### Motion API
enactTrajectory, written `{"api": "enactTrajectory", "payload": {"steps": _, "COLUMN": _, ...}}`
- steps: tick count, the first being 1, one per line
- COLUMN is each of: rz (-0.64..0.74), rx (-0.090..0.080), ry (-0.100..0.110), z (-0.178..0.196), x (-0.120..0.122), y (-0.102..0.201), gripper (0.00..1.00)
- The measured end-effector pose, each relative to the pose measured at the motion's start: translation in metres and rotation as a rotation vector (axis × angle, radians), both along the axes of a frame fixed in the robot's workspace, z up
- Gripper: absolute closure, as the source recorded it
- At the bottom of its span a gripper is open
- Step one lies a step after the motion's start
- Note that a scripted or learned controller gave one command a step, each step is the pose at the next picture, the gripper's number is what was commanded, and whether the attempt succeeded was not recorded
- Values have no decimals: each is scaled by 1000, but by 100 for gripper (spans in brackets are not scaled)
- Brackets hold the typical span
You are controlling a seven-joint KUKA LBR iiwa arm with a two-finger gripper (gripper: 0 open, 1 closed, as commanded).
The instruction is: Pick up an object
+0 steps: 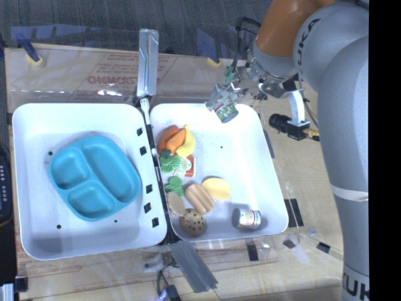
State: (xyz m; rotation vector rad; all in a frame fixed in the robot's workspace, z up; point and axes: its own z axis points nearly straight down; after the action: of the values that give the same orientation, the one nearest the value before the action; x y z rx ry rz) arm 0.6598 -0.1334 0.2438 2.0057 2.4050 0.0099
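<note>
— Looking down from the camera view, what sits in each bin?

— Left bin (25,168), smooth white plastic, holds a glossy blue divided tray (94,177) with three rounded wells. Right bin (263,168) holds a heap along its left wall: an orange toy (170,137) on a yellow one (187,144), leafy green pieces (170,163), a hot-dog bun (199,197), a pale yellow oval (216,188), a speckled brown cookie (193,223), and a small can (248,218) lying on its side near the lower right corner.

— And the gripper?

— The gripper (227,102) hangs over the right bin's upper rim, clenched on a small green-and-white packet (225,111), lifted clear of the heap.
</note>
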Motion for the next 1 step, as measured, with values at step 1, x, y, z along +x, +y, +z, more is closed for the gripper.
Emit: {"api": "enactTrajectory", "payload": {"steps": 1, "rz": 6, "rx": -1, "ry": 9, "z": 4, "x": -1, "y": 0, "gripper": 100}}
